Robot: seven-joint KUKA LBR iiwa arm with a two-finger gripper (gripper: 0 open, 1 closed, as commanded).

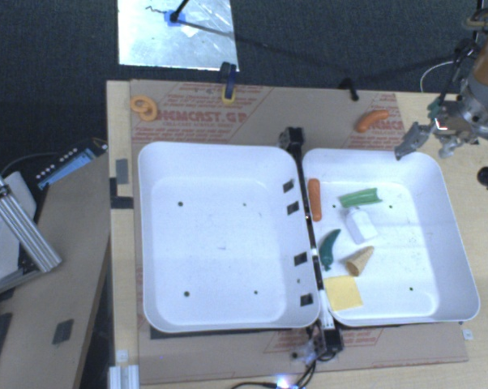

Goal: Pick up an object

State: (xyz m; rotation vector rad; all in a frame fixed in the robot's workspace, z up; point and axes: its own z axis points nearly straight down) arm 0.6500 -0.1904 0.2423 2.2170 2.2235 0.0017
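Camera view: I see pickable items all in right bin (451, 241): orange carrot (314, 198) along left wall, green pepper (359, 197) beside it, white block (359, 224) just below pepper, dark green pod (329, 247), tan cone (359, 259), yellow square (343, 292) near front. Gripper (432, 136) hangs over bin's back right corner, fingers spread apart, nothing between them. Left bin (159, 168) sits alongside. I note orange sausage (372, 121) and orange ring (144, 107) on board behind bins.
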